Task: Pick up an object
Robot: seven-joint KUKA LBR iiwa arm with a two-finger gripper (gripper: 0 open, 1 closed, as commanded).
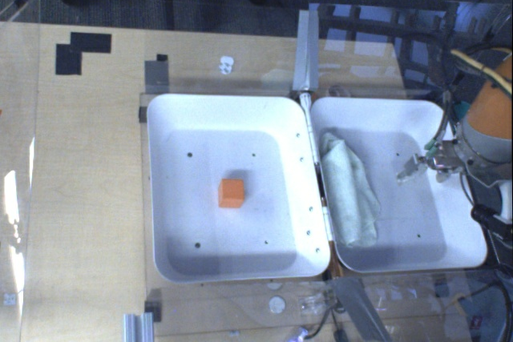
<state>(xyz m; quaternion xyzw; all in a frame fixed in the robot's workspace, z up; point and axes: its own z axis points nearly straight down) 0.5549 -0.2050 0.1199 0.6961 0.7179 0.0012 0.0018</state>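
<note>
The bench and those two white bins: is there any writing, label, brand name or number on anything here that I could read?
None can be read.
Black L-shaped patch on the bench: a plain mark, no letters.
Small white object behind the left bin: too small and blurred to tell.
Orange block, crumpled cloth in the right bin, and end effector: no lettering visible.

No text, label, brand, number or sign can be read on the two shallow white plastic bins [160, 172], the pale wooden bench top [72, 172], the small orange cube [232, 193], or the crumpled pale cloth [349, 188].
</note>
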